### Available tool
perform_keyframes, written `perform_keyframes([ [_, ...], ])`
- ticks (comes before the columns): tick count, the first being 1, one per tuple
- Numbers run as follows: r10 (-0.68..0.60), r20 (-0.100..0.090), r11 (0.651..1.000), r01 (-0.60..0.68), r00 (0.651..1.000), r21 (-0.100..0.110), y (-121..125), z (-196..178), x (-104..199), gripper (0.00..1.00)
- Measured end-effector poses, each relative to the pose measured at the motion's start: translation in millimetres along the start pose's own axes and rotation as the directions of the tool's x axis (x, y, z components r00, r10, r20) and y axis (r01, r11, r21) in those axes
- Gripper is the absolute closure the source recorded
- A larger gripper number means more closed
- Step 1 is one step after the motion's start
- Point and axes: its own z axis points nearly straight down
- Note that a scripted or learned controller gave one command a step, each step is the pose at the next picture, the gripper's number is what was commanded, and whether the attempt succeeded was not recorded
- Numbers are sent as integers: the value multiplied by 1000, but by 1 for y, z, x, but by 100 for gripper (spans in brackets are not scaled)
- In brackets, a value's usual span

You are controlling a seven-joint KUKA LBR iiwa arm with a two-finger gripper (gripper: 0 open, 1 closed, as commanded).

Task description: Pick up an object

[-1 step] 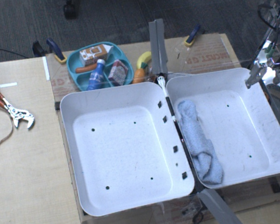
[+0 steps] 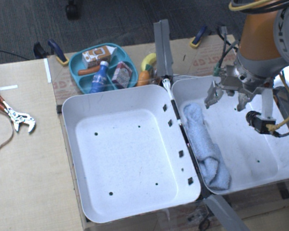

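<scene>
Towel (image 2: 204, 149): one pale blue-white cloth, rolled lengthwise, lying along the left wall of the right bin (image 2: 283, 169), touching or nearly touching the divider between the bins. Its position against the wall probably leaves access only from the open right side, which would make a grasp awkward. It is the sole loose object in either bin, hence the likely target. Left bin (image 2: 87, 148): white, shallow, showing four small dark holes in its floor. End effector (image 2: 225, 94): poised above the rear of the right bin, well apart from the towel, its two fingers spread and nothing between them; the grasp is judged not yet begun. Above it sits the orange band (image 2: 260, 20) of the arm. Desk (image 2: 25, 185): carries, behind the bins, one teal tray (image 2: 75, 74) of assorted small items, set outside the working area; at far left, one wrench (image 2: 20, 120).
</scene>
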Motion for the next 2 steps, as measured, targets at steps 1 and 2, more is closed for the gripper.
perform_keyframes([
  [1, 92, 1, 996, -92, 996, -3, 16, -57, -74, 0],
  [2, 193, 0, 981, -193, 981, 0, 7, -54, -71, 0],
])
